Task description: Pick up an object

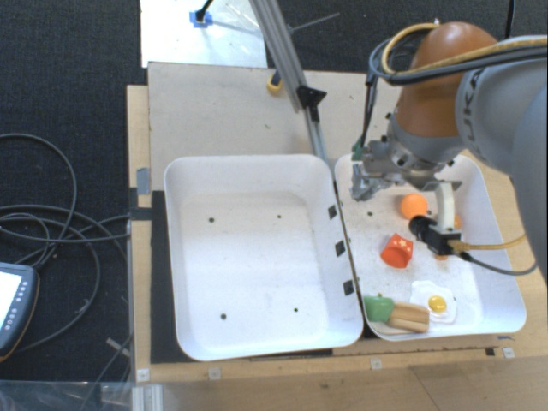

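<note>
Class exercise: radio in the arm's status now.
Gripper low over right bin. Orange ball, red piece loose nearby. Nothing held.

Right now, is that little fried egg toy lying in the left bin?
No, the fried egg toy lies in the right bin, near its front edge beside the bread roll.

Two shallow white bins: one (257,255) well left of the tool (377,178), one (492,298) beneath it. Below the tool, one orange ball (413,205), one red block (397,251), one fried egg (435,302), one green piece (378,306), one tan bread stick (408,317).
</note>
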{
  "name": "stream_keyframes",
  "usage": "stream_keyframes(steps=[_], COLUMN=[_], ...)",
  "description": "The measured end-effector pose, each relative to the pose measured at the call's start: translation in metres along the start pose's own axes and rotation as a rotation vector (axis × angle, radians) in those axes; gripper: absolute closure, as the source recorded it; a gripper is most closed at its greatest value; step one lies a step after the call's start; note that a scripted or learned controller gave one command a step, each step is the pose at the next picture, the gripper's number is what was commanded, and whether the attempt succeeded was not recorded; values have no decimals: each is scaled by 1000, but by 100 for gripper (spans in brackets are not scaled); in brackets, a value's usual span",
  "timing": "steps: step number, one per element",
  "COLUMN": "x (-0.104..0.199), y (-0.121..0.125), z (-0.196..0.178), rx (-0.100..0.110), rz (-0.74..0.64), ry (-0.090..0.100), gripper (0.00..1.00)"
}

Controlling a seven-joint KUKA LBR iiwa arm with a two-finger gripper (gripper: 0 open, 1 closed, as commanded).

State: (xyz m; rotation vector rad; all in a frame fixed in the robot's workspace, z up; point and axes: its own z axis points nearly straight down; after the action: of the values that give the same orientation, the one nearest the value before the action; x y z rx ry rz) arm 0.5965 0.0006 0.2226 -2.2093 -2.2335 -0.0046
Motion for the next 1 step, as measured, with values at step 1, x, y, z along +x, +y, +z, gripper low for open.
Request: stream_keyframes(steps=[1], x=[52], y=[-4], z=[-13], rx=[-1], rz=[0], ry=[0], gripper=[100])
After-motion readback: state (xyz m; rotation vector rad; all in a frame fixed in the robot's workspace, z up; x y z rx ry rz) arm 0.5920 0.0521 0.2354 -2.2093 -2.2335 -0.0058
